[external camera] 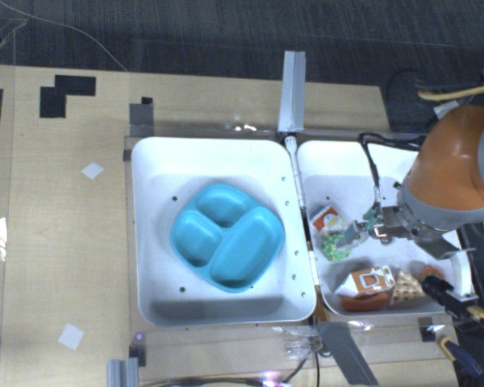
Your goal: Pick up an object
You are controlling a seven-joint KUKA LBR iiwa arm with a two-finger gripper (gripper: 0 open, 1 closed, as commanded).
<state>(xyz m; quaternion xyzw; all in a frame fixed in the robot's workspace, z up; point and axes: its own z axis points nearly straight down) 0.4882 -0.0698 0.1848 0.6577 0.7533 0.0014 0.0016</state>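
With the two-finger gripper (356,234) low in the right white bin (339,164), finger state indeterminate, directly beside the small green leafy object (333,247) and red-and-white packet (326,218), closure may nudge the green object aside or catch both.

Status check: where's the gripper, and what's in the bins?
Gripper low in right bin, over green item. Nothing seen held. Orange-white packets nearby. Blue divided tray in left bin.
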